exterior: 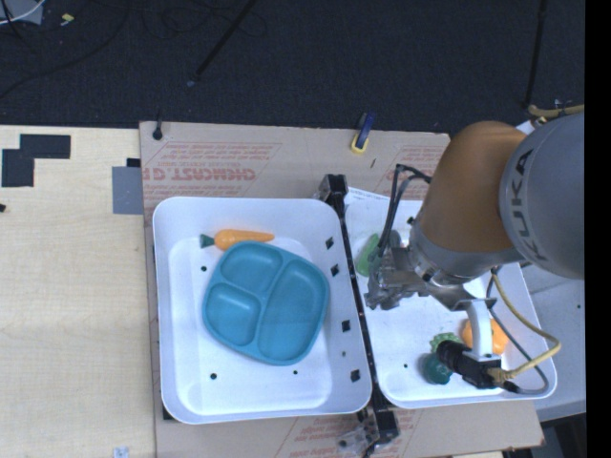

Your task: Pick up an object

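End effector [382, 289]: low in right bin [410, 389], beside green toy [368, 251]; finger state cannot be told.
Advice: centre over toy, descend straight, close squarely.

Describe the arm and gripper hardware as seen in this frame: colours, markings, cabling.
The arm is a bulky grey casing with dark KUKA lettering down its side, and a wide orange band wraps the segment above the wrist. Below it sits a silver-grey metal wrist, with the gripper in darker grey metal. Thin black cables loop along the wrist, and a yellow cable curves under it towards the right bin.
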`<state>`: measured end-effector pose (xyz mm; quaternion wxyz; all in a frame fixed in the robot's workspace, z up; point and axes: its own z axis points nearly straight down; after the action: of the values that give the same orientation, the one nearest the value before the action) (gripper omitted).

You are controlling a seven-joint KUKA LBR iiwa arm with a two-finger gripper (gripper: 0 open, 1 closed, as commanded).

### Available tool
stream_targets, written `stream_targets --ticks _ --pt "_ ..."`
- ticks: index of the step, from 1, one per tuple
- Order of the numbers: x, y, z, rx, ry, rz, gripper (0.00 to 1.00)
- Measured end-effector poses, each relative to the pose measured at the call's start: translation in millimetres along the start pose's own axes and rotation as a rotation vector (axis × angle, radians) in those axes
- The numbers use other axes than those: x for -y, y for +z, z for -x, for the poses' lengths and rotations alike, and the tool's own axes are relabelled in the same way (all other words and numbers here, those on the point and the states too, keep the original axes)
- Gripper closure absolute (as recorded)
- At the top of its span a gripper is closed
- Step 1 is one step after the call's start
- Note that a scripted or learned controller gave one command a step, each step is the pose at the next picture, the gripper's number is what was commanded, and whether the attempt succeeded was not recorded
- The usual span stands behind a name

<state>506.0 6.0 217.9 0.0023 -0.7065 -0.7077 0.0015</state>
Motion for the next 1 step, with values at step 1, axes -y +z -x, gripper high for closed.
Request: stream_targets --ticks 1 --pt "-0.2 -18.2 1.0 0.001 0.001 0.004 1.00"
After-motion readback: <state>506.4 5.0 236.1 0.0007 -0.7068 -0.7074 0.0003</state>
